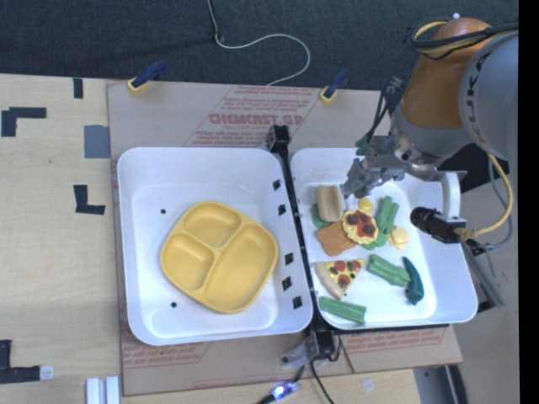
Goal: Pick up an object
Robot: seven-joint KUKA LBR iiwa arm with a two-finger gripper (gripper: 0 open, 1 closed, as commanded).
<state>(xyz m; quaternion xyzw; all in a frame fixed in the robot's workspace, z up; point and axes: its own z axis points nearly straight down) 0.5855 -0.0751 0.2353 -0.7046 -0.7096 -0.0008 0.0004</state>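
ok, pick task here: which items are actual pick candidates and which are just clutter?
Candidates, all in the right bin:
hot dog bun, pizza slice, round pizza, toast, green bean pods, teal piece; pincer is above them.

Clutter:
yellow divided plate in the left bin, white cable, blue clamps.

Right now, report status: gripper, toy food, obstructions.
Gripper low over right bin, nothing visibly held. Toy food clustered beneath. Yellow tray in left bin.

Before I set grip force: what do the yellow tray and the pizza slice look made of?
Yellow tray: probably molded plastic, smooth with a soft sheen. Pizza slice: likely toy food, plastic or rubber, with flat painted toppings; hardness can't be judged.
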